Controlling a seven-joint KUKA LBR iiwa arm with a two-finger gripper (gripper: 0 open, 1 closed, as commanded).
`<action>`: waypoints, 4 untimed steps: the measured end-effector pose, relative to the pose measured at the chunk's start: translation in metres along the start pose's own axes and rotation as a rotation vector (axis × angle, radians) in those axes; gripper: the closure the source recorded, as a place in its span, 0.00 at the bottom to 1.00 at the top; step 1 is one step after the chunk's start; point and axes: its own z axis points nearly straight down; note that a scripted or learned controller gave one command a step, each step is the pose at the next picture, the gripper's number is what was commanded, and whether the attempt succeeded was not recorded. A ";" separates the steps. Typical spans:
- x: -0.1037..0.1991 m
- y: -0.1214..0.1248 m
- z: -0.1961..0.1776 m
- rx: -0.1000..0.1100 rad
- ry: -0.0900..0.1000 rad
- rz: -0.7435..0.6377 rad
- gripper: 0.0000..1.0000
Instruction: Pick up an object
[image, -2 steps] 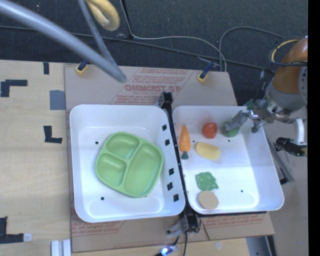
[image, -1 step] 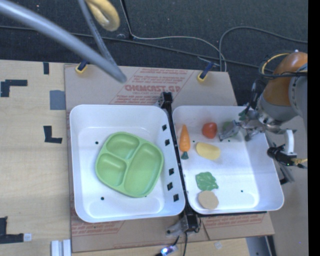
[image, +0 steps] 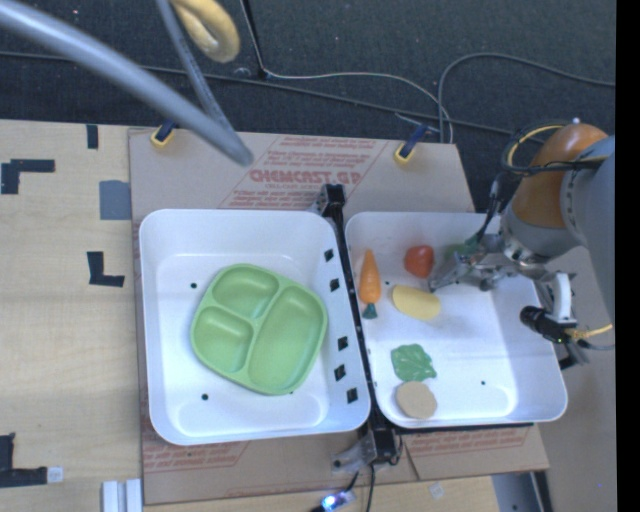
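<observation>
The right bin (image: 530, 400) holds an orange carrot (image: 369, 277), a red tomato (image: 419, 260), a yellow oval piece (image: 415, 302), a green leafy piece (image: 412, 361) and a tan round piece (image: 416, 400). My gripper (image: 447, 276) reaches in from the right and sits low over the upper middle of this bin. Its tip is just right of the tomato and just above the right end of the yellow piece. I see nothing held in it.
The left bin (image: 165, 250) carries a green divided plate (image: 260, 328). A black divider (image: 345, 300) with clips runs between the bins. The arm's orange band (image: 550, 190) and a cable (image: 560, 325) hang over the right bin's right side.
</observation>
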 end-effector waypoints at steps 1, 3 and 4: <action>0.000 0.002 -0.014 -0.005 -0.002 -0.001 1.00; 0.006 -0.007 -0.124 -0.005 0.004 0.000 1.00; 0.005 -0.008 -0.167 -0.005 0.003 0.000 1.00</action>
